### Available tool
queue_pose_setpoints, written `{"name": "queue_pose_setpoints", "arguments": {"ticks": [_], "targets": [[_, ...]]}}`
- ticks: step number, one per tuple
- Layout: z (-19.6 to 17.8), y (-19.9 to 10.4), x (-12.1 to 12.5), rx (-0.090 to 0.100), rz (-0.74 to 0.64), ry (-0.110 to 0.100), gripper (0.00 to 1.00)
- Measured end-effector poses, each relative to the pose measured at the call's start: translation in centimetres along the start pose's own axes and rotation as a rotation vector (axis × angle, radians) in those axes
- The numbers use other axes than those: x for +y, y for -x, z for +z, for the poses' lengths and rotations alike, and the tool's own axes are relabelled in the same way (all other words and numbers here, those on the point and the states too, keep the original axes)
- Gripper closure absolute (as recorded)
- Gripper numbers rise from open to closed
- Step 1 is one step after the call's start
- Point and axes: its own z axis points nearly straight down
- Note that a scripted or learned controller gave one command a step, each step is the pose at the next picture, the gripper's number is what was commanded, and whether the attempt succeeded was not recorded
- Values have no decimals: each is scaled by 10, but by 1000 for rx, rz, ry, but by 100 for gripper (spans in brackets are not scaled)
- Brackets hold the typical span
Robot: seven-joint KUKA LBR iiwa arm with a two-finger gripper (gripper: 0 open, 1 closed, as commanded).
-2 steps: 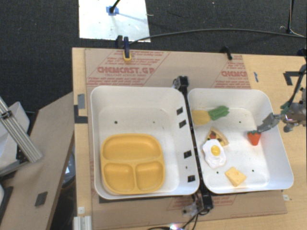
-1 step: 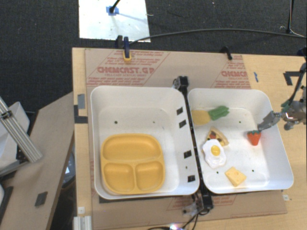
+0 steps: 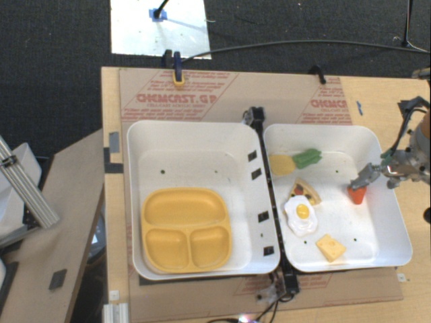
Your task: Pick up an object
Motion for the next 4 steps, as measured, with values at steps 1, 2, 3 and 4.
{"name": "queue_pose_setpoints", "arguments": {"ticks": [1,2,3,4], "targets": [[53,1,11,0,1,-1,0],[99,-8,10,1,1,-1,0],[85,-6,12,-2,2,4,100],[21,-6,16,-3,-3,9,100]]}}
